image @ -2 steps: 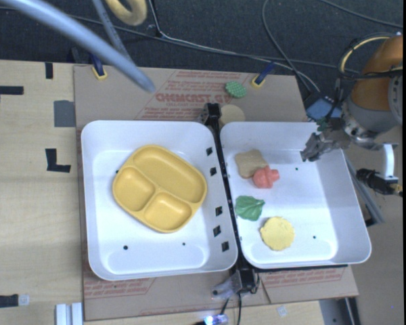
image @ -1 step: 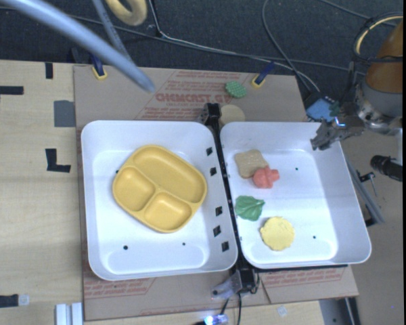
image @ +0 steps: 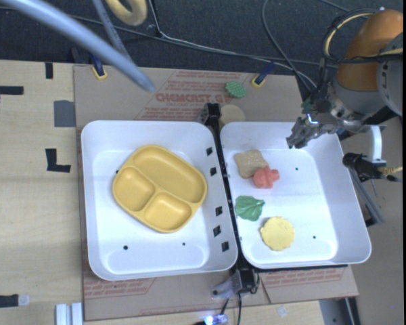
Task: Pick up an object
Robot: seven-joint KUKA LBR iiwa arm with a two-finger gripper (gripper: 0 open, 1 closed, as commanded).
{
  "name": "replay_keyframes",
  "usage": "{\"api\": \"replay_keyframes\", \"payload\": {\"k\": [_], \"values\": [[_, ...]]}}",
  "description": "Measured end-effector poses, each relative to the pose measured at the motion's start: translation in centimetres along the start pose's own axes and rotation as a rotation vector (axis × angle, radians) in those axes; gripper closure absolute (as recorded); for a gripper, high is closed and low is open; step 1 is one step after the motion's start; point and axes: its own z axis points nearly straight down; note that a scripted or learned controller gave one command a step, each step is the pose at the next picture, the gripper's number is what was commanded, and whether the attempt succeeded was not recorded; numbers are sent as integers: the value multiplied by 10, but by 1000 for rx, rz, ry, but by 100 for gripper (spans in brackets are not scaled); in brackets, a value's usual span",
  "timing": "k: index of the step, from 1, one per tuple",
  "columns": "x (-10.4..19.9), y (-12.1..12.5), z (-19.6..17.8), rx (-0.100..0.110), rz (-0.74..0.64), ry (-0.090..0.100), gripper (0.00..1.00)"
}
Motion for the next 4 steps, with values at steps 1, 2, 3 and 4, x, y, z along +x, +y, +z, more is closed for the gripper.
{"api": "replay_keyframes", "payload": {"k": [1, 2, 3, 4], "values": [[45, -2, 5, 2, 3, -1, 100], [98, 1, -9, -1, -2, 1, 100], [152, 2, -20, 0, 0, 1, 100], [197, 4, -23, 1, 0, 1, 100]]}}
